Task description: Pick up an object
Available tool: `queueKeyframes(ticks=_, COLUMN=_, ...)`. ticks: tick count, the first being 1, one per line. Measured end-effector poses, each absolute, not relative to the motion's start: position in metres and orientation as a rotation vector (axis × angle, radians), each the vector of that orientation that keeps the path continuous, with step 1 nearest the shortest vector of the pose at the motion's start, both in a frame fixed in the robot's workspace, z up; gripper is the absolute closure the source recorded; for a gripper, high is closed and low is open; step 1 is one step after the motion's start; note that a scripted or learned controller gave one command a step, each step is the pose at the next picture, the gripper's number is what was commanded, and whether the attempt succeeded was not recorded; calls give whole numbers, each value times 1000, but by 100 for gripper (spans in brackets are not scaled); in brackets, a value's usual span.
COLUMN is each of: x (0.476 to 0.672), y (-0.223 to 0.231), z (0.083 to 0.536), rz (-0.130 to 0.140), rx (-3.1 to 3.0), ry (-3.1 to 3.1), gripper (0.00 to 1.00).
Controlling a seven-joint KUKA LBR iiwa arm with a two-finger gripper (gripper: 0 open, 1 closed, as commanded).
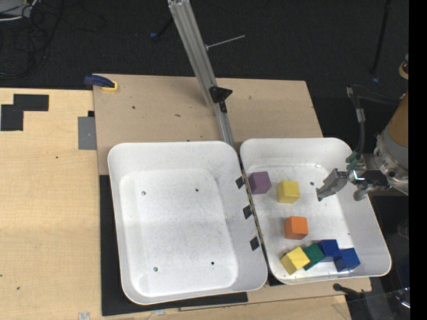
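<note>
The right bin (360,155) holds several small blocks. A purple cube (259,182) and a yellow cube (288,191) lie near its left wall, with an orange cube (296,227) below them. Along the front edge sit a yellow block (294,260), a green block (313,254) and two blue blocks (329,248) (346,259). My gripper (344,188) hovers over the bin's right side, to the right of the yellow cube. It is open, and nothing sits between its fingers.
The left bin (133,159) lies beside the right one, joined by black clips along the shared wall. A slanted aluminium rail (197,52) rises behind the bins. The wooden bench extends to the left.
</note>
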State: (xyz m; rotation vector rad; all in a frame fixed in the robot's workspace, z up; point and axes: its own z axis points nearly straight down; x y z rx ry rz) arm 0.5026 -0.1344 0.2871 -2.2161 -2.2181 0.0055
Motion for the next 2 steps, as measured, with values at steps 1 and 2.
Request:
queueKeyframes(ticks=1, x=503, y=-136, z=289, rz=2, rx=-2223, ry=-2217, gripper=0)
queueKeyframes(ticks=2, x=503, y=-130, z=244, rz=7, rx=-2218, ry=-2215, gripper=0)
